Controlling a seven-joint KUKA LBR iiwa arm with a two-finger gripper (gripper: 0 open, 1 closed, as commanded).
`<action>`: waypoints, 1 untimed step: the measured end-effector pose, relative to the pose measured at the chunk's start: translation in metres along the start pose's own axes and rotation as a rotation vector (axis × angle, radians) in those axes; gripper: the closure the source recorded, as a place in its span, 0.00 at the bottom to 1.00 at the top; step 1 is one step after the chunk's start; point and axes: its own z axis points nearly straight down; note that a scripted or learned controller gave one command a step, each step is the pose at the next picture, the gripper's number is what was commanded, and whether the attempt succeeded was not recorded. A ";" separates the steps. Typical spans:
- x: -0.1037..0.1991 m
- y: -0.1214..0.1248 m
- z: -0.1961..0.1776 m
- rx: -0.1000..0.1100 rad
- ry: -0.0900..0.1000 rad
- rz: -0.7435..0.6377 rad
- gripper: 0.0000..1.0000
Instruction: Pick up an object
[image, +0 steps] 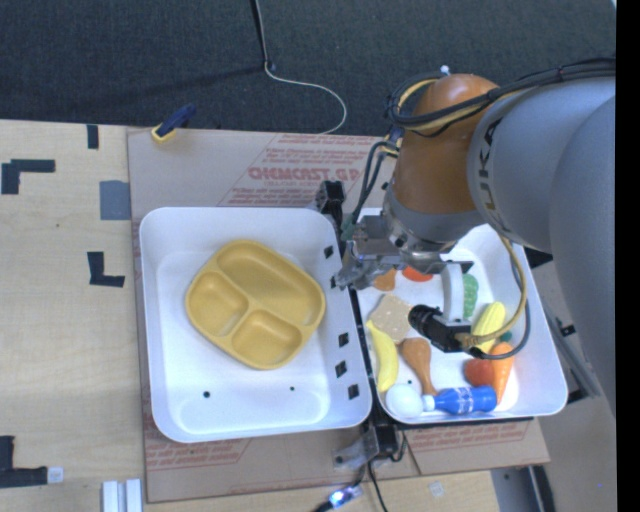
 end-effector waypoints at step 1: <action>-0.010 -0.002 0.018 0.001 -0.003 0.005 1.00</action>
